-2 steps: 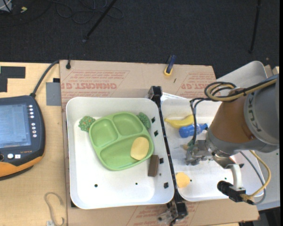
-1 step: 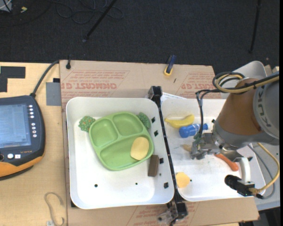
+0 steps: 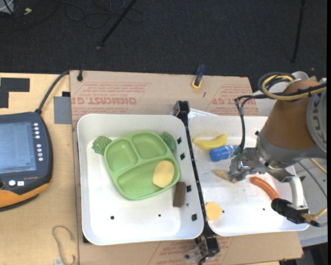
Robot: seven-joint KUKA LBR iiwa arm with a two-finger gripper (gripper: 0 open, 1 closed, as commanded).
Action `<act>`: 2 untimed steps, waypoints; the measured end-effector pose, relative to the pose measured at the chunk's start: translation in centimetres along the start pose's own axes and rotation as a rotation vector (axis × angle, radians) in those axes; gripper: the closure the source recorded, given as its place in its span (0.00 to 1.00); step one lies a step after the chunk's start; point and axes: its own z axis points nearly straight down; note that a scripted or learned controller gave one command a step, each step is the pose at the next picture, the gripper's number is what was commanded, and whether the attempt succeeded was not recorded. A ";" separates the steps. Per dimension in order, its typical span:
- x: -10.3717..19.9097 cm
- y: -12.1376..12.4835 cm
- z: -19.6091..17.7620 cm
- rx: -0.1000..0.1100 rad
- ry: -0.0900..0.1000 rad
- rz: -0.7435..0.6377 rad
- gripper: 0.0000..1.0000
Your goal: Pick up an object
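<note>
The gripper (image 3: 238,169) hangs low in the right bin (image 3: 248,226), but the view does not show whether it is spread or closed, or whether it grips anything. Loose things crowd round it: a small tan piece (image 3: 221,174) just at its tip, a blue object (image 3: 222,153) and a yellow banana (image 3: 209,142) beyond that, an orange piece (image 3: 263,185) close under the wrist, and a yellow round piece (image 3: 213,210) near the bin's front corner. Well apart, the left bin (image 3: 99,217) holds a green divided plate (image 3: 133,158) with a yellow oval (image 3: 164,173) on it and a brown block (image 3: 179,194) beside it.
</note>
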 end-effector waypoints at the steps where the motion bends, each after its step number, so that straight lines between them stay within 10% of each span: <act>1: -0.1 0.0 -4.9 -0.001 0.000 0.000 1.00; 2: 3.0 3.8 -3.9 0.001 0.001 -0.003 1.00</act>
